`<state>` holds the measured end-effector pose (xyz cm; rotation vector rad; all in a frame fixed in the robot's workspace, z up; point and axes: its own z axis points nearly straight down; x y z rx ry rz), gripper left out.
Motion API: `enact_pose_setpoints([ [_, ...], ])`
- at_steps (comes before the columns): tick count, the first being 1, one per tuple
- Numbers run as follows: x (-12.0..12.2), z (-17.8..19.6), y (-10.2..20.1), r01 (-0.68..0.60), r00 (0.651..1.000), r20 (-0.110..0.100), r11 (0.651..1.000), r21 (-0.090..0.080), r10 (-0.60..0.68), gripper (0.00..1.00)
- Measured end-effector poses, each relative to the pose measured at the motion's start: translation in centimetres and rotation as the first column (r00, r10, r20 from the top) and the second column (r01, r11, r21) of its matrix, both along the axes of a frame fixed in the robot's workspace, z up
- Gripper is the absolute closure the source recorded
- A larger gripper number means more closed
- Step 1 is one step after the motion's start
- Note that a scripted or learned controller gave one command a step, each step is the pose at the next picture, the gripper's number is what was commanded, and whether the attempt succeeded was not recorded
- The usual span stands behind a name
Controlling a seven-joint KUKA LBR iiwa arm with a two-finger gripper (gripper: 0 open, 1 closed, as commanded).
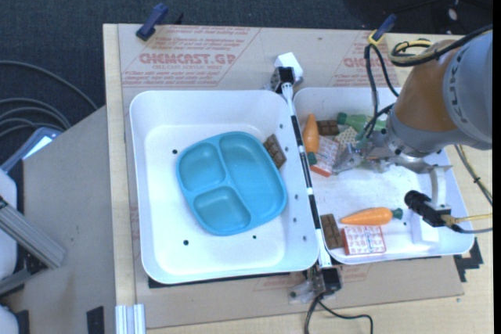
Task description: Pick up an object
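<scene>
My gripper point(354, 157) is down in the right bin point(391, 182), at its back left part, reaching in from the right. It sits against a cluster of small items: a patterned packet point(335, 143), a green piece point(354, 121) and a small red and green thing point(319, 167). An orange oval object point(311, 133) lies by the bin's left wall. Nearer the front lie a toy carrot point(368, 217), a brown block point(329, 229) and a red-printed card point(362, 241). The arm hides what lies under the wrist.
The left bin point(156, 129) holds a blue divided plate point(230, 181) and a small brown piece point(275, 151) beside the plate's right edge. A black-edged divider point(301, 160) separates the two bins. The bench board point(188, 55) stretches behind them.
</scene>
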<state>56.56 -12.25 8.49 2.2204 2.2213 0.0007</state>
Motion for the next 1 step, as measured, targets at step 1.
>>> enact_pose_setpoints([
  [1,5.41,0.01,2.01,0.0,1.0,0.0,1.0,0.0,0.0,0.0],
])
